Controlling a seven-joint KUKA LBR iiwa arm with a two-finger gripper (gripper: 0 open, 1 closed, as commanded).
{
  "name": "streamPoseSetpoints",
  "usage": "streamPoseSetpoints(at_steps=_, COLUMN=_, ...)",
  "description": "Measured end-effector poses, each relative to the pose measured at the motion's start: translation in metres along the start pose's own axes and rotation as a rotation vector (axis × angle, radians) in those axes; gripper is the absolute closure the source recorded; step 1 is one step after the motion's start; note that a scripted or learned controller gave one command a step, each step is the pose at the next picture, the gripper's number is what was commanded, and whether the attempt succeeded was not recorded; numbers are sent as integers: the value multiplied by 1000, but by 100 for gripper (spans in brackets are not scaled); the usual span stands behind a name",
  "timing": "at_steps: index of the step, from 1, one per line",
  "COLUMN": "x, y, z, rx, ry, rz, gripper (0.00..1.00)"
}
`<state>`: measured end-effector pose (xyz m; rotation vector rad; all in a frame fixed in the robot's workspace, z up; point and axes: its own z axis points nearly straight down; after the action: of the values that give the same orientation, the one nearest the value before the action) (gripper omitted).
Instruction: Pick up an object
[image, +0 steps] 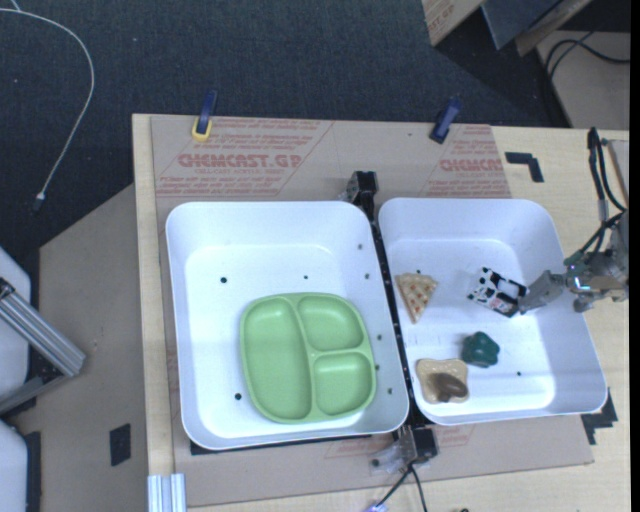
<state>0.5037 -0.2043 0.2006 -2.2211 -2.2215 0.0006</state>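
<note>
Green divided plate (306, 356) in left bin (190, 300); right bin (560, 390) with gripper (517, 300) touching black-and-white toy (492, 289), grip unclear; waffle wedge (415, 293), green lump (481, 348), tan piece (443, 380) nearby.

Robotics lab, clamped bench board (300, 150), white bins (200, 250), loose cables (70, 60)

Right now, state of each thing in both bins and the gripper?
green divided plate: flat in the left bin, compartments bare
pizza-slice toy: flat in the right bin, near the divider
black-and-white toy: lying at the gripper tip, grasp unclear
dark green object: loose on the floor
tan object: loose near the front wall
</note>
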Motion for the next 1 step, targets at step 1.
streamPoseSetpoints(at_steps=1, x=4, y=-8, z=47, rx=6, ry=3, rz=1, gripper=0)
